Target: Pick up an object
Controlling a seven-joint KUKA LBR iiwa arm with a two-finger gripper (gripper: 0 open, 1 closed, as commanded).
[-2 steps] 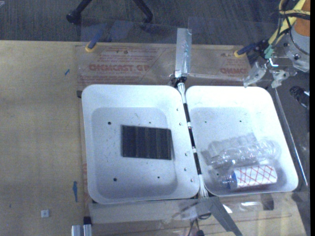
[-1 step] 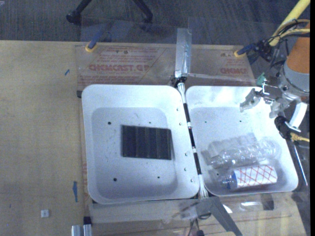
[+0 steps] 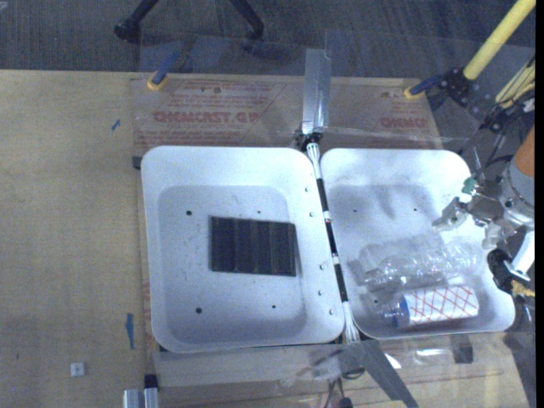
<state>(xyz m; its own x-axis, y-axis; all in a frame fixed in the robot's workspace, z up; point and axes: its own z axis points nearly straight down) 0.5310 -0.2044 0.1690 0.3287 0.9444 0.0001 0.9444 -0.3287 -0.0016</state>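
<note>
A crumpled clear plastic bottle [image 3: 414, 264] is seen lying on its side in the right white bin [image 3: 382, 177], near that bin's front edge and toward its right side. Just in front of it, touching or nearly so, a flat white packet with a red lattice print [image 3: 442, 304] is laid along the front wall, with a small blue cap-like piece [image 3: 396, 316] at its left end; whether that piece belongs to the bottle cannot be told. These items are judged to be the pick candidates, gathered at the front right corner where the sloped wall lets loose things settle.

The gripper [image 3: 476, 206] is placed at the right bin's right edge, above and to the right of the bottle, apart from it. Nothing is seen between its fingers, and whether they are spread or closed cannot be told. The grey arm with orange band [image 3: 525, 155] is brought in from the right side, so the near-right items are judged the easiest reach.

In the left white bin [image 3: 170, 177] a dark ribbed rectangular panel [image 3: 253, 246] is laid flat at the centre, well apart from the gripper. The bins are set side by side on a tan wooden bench [image 3: 68, 228], joined along a middle seam. The pick is judged not yet made.
</note>
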